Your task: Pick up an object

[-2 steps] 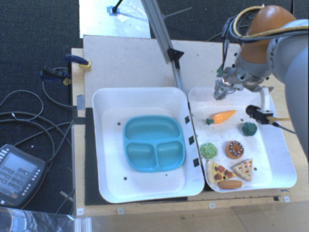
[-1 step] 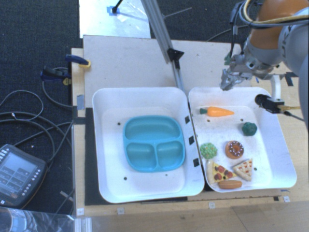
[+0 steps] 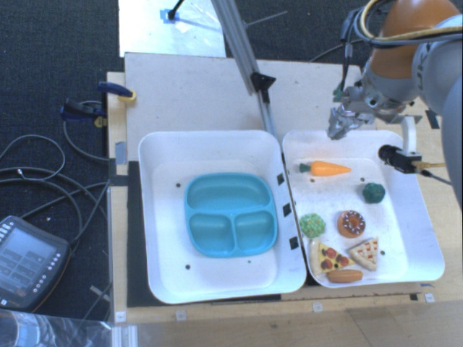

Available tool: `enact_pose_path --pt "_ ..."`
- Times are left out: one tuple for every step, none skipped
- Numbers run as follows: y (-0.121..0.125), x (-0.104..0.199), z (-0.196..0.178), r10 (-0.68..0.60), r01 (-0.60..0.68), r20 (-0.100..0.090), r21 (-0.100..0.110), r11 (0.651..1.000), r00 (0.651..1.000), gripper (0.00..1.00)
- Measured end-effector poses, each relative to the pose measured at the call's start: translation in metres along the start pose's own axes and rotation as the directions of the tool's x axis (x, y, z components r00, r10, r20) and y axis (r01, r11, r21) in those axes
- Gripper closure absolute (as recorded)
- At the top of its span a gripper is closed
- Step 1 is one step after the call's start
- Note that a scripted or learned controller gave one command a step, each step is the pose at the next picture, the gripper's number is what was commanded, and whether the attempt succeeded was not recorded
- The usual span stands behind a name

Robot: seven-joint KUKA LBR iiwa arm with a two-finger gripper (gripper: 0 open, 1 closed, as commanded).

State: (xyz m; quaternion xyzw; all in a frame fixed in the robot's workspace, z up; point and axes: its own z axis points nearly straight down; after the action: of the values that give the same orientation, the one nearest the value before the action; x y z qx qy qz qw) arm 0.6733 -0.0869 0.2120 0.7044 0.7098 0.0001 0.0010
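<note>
My gripper [image 3: 340,126] hangs above the far edge of the right bin [image 3: 427,251], a little beyond the orange carrot [image 3: 327,168]; nothing shows between its fingers. Other toy foods lie in the same bin: a dark green ball [image 3: 374,192], a light green broccoli piece [image 3: 312,225], a chocolate donut [image 3: 351,223], two pizza slices [image 3: 364,253] [image 3: 327,254] and a hot dog [image 3: 344,275] near the front wall.
The left bin [image 3: 155,266] holds a blue divided plate [image 3: 231,214]. A slanted metal pole [image 3: 242,45] crosses above the back of the bench. Cables and a pendant lie on the floor at left.
</note>
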Motion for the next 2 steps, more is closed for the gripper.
enact_pose_path --pt "0.0 0.056 -0.015 -0.003 0.003 -0.003 -0.002 1.0 1.0 1.0" --pt "0.003 0.102 -0.02 -0.003 0.003 -0.003 -0.002 1.0 1.0 1.0"
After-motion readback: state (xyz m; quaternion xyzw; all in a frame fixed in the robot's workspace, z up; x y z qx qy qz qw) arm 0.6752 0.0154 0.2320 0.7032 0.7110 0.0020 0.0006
